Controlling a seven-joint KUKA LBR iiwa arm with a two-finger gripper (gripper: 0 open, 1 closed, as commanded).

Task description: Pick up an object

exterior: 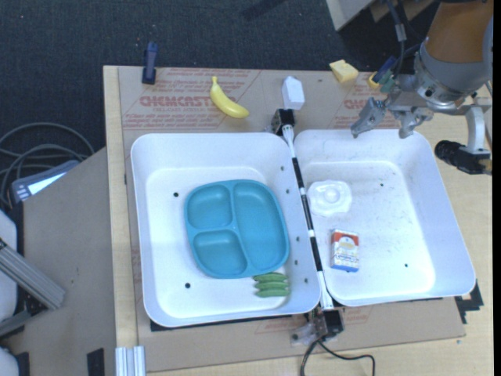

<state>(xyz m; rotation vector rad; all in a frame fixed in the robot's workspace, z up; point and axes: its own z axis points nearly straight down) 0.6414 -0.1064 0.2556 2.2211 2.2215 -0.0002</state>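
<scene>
A dark carpet surrounds the bench, whose tan top carries red printed lettering along its far edge. Two shallow white bins sit on it side by side, touching along a black seam down the middle.

The left bin holds a blue plate with three compartments, lying flat and turned at a slight angle. Just beside the plate's near right corner lie green pods, close to the bin's front wall.

The right bin holds a white cup, near the seam, and a small carton with a red and white face, lying flat a little nearer the front. The two are near each other but apart. The rest of this bin's floor shows dark specks.

Outside the bins, on the far strip of the bench, lie a banana, a white block, a yellow piece and a blue clip at the far left corner.

The arm comes in from the upper right, its orange band just above the grey wrist. The gripper hangs over the far rim of the right bin, well apart from the cup and the carton. Its two fingers point down and stand spread wide, with nothing between them.

A grey cable loops on the carpet at the left.
</scene>
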